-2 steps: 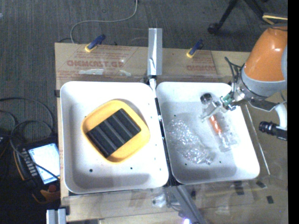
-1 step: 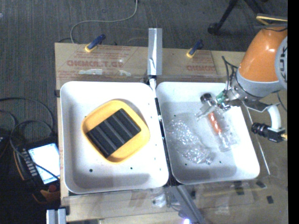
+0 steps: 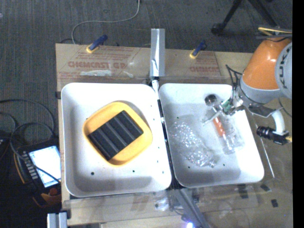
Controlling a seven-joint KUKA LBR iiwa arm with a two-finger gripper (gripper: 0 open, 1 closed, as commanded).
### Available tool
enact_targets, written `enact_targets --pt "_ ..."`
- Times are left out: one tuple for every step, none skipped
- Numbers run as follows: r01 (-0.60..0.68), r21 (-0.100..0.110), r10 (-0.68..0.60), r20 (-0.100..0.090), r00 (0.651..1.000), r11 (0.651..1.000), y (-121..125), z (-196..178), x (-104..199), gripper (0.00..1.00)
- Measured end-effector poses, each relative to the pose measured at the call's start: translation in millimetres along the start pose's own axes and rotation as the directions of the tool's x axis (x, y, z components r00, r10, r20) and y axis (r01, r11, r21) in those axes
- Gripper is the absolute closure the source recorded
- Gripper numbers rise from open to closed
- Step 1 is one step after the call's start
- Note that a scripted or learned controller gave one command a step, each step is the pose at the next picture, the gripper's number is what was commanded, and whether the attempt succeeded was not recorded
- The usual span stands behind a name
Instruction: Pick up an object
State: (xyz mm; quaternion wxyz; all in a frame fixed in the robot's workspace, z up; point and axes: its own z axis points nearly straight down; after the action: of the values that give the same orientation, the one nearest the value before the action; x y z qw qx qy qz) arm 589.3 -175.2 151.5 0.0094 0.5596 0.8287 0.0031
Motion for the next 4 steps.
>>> enact_targets --pt "-0.034 0.016 0.035 -0.01 0.999 0.999 -12 29 -11 0.0" --pt "0.022 0.012 -0.022 -0.013 1.0 1.0 -10 60 -36 0.0" --pt "0.022 0.011 -0.022 -0.015 1.0 1.0 -9 51 -35 1.0" --pt "-0.029 0.021 0.029 -0.012 0.999 0.999 45 -10 7 1.0"
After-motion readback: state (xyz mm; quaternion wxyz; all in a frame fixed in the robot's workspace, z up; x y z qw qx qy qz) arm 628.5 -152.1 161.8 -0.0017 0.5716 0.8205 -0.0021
